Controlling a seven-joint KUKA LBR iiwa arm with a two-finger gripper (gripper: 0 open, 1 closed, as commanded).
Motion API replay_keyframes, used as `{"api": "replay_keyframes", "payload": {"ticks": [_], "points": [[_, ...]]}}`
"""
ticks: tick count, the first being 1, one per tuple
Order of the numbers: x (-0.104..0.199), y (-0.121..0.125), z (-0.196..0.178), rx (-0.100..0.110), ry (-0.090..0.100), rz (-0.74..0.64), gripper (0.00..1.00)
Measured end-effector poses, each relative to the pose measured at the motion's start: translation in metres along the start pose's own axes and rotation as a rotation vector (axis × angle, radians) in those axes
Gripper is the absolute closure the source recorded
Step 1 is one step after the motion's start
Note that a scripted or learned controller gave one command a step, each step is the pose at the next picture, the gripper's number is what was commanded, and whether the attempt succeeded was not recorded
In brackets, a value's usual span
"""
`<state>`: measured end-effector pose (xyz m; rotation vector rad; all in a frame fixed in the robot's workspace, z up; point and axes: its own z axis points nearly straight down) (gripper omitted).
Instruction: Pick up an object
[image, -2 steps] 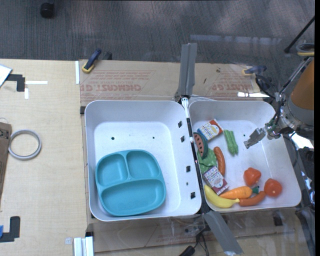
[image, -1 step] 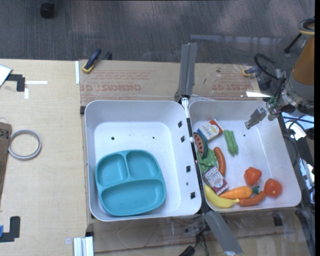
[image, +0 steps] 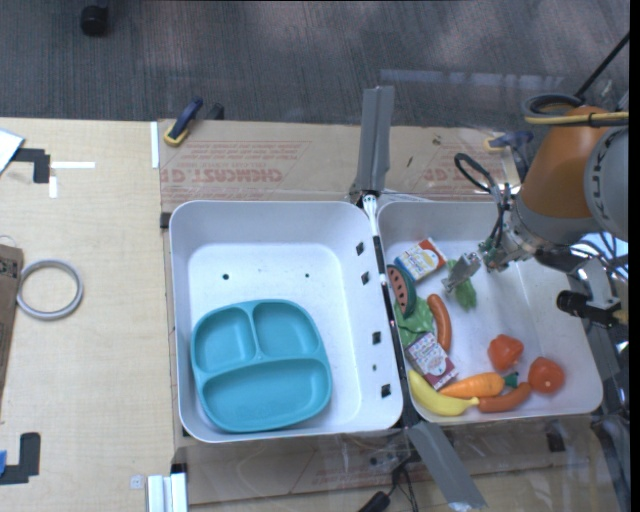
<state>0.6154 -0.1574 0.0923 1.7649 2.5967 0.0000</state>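
My gripper (image: 464, 272) hangs low over the middle of the right bin (image: 560, 300), reaching in from the right under the orange wrist band. A small green piece (image: 466, 295) lies right at its tip, and I cannot make out whether the two touch. To its left are a small carton (image: 421, 259), a watermelon slice (image: 402, 290), a green leaf (image: 415, 320) and an orange-red sausage (image: 440, 322). Nearer the front are a printed packet (image: 431, 357), a banana (image: 438, 396), a carrot (image: 477, 383), a red chili (image: 506, 398) and two red fruits (image: 505, 351) (image: 546, 375).
The left bin (image: 200, 250) holds a blue divided plate (image: 262, 365). A tape roll (image: 46, 288) lies on the wooden bench at the far left. A metal divider post (image: 375, 140) stands behind the bins. Cables and black fittings (image: 590, 305) sit along the right bin's right side.
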Motion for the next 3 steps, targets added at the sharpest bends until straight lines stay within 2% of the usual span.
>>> {"api": "replay_keyframes", "payload": {"ticks": [1, 2, 3], "points": [[-0.001, 0.000, -0.010, -0.003, -0.002, 0.004, 1.00], [0.006, -0.002, -0.005, -0.007, -0.005, 0.059, 1.00], [0.000, -0.008, -0.066, 0.000, -0.001, 0.097, 1.00]]}}
